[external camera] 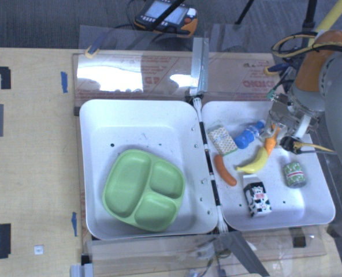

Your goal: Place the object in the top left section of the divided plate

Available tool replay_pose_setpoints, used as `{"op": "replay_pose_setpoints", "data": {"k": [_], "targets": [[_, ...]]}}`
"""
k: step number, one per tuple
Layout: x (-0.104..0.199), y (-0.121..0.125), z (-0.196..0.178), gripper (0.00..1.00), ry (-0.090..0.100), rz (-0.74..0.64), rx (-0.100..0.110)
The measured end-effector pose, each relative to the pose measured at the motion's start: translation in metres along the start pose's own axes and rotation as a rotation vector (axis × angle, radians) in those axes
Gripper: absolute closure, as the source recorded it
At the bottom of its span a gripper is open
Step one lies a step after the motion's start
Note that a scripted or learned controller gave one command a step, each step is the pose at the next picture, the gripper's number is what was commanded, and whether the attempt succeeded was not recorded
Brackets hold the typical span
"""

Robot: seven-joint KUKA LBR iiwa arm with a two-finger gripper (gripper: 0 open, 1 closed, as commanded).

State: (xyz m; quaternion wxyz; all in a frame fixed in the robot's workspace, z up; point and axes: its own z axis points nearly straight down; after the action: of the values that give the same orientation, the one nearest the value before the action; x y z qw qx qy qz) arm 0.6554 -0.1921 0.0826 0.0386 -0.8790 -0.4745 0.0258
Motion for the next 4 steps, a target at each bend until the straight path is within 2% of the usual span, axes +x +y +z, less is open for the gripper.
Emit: {"op": "replay_pose_setpoints", "data": {"k": [1, 2, 3, 4], "targets": [[-0.012, 0.01, -0.133, 1.0, 0.009, 0.026, -0.093], [-0.007, 0.018, -0.005, 1.0, -0.007, -0.335, -0.094], [-0.013, 0.022, -0.004, 1.0, -0.007, -0.348, -0.088], [-0.009, 0.02, -0.004, 1.0, 0.014, 0.119, -0.087]]}}
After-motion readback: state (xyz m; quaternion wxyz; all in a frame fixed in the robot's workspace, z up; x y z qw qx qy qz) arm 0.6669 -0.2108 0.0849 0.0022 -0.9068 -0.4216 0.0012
